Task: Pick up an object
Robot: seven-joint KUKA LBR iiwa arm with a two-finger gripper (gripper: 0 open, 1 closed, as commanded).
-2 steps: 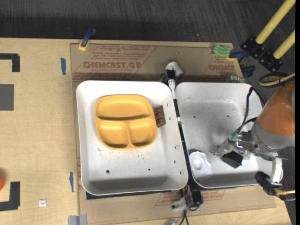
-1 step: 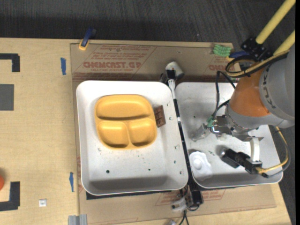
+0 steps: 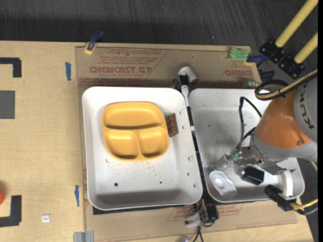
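Observation:
A yellow three-compartment plate (image 3: 135, 130) lies in the left bin (image 3: 96, 150), toward its back. A small brown block (image 3: 171, 124) rests beside the plate's right rim. In the right bin (image 3: 212, 110), a white rounded object (image 3: 222, 182) lies near the front left corner. My gripper (image 3: 239, 159) hangs low over the front half of the right bin, just above and right of that white object. The grey wrist and orange band (image 3: 280, 127) hide the bin floor behind it.
A white divider rail (image 3: 191, 130) with a cable runs between the two bins. Black cables (image 3: 247, 120) loop over the right bin's back. Yellow poles (image 3: 303, 14) with black clamps stand at the far right. Blue and green clips hold the cardboard base.

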